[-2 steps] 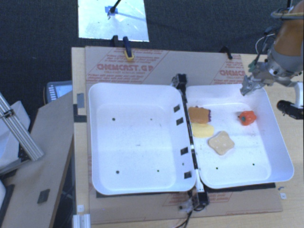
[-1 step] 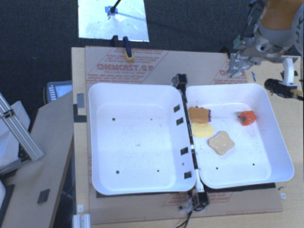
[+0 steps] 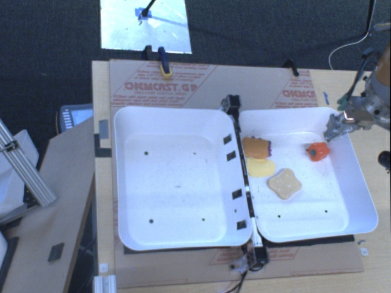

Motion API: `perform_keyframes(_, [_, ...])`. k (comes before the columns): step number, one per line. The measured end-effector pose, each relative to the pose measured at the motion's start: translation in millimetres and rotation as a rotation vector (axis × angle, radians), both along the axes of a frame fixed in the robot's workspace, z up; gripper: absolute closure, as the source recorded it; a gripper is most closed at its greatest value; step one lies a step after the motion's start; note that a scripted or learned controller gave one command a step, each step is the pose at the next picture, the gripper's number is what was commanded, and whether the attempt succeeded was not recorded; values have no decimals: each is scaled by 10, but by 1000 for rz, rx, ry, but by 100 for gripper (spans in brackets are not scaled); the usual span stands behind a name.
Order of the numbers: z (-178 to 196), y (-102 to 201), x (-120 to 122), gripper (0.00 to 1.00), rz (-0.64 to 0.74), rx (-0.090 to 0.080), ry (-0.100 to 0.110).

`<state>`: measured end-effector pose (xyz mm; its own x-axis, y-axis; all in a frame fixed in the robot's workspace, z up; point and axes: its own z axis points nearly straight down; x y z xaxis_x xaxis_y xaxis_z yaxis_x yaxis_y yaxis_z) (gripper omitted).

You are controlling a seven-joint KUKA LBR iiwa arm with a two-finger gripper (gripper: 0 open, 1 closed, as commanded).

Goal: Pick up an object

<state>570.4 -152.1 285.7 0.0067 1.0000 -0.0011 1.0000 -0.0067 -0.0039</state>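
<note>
I reach in from the right edge of the view, my grey wrist slanting down over the far right corner of the right bin [image 3: 360, 206], with my gripper [image 3: 335, 129] hanging just above the bin's upper right rim. Whether it is parted or closed I cannot tell; nothing shows between its tips.

Both bins are shallow, glossy white plastic with rounded corners. The left bin [image 3: 131, 182] lies well to my left.

Just below and to the left of my gripper, near but apart from it, lies a small red-orange object [image 3: 317, 151], rounded and smooth-looking. Farther left sit a brown and orange lumpy piece [image 3: 256, 147], a flat pale yellow oval [image 3: 261, 168] touching its lower edge, and a tan, bread-like slab [image 3: 284, 184].
</note>
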Motion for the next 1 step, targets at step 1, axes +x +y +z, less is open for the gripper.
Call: perform_keyframes(1, [783, 1081, -13, 100, 21, 3, -15])
